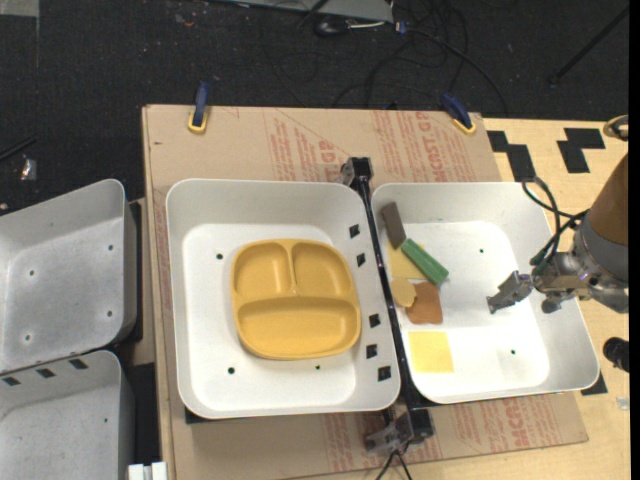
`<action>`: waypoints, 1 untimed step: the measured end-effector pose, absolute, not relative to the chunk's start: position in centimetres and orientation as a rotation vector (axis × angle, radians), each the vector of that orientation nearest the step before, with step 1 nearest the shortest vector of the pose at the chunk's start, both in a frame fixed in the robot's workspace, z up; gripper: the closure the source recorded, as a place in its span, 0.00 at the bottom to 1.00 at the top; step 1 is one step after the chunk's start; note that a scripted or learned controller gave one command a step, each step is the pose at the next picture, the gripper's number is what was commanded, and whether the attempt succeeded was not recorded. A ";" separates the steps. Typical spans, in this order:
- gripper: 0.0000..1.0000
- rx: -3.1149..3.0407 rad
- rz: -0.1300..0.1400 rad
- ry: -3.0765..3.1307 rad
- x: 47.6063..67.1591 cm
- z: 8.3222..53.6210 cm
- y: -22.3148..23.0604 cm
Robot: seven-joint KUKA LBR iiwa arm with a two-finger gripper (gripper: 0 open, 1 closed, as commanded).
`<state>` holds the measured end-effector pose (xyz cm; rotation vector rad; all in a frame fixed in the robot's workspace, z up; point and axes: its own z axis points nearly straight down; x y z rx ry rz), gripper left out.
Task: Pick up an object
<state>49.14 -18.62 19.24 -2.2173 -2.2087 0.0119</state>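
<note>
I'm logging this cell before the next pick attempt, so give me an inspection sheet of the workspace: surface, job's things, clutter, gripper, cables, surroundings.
Surface: cardboard-covered bench bearing two white bins, left bin and right bin.
Job's things: in the right bin, a green block, dark brown block, tan piece, brown piece and yellow square, clustered near its left wall.
Clutter: yellow divided tray in the left bin.
Gripper: gripper over the right bin's right part, apart from the items, nothing between its fingers.
Cables: black cables on the dark floor beyond the bench.
Surroundings: two clamps on the far edge; spare white bins at left.
</note>
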 end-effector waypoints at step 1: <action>0.00 -2.221 0.001 -2.222 49.5 19.9 -18.6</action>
